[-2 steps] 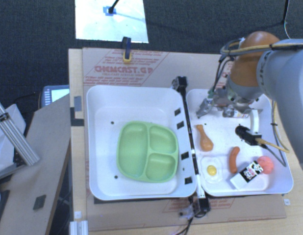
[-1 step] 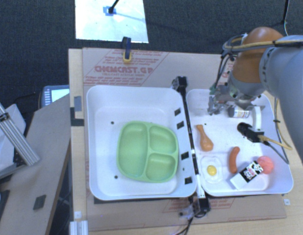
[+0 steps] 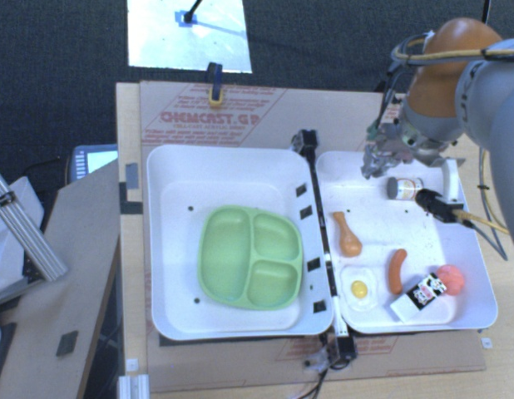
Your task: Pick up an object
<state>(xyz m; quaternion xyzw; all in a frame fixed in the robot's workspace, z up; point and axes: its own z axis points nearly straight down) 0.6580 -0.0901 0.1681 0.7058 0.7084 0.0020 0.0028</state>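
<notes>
My gripper [image 3: 375,165] hangs over the far left part of the right bin [image 3: 481,306], with nothing visibly in it. Nearer the camera in that bin lie an orange toy drumstick [image 3: 348,233], a reddish sausage [image 3: 396,270], a fried egg [image 3: 358,289], a black-and-white milk carton [image 3: 422,294] and a pink toy [image 3: 452,278]. The drumstick is the closest of these to the gripper, a good way in front of it.
The left bin [image 3: 170,223] holds a green divided plate [image 3: 250,258]. A black divider [image 3: 317,223] runs between the bins. The grey arm with its orange band [image 3: 457,65] reaches in from the upper right. Cardboard [image 3: 240,115] lies behind the bins.
</notes>
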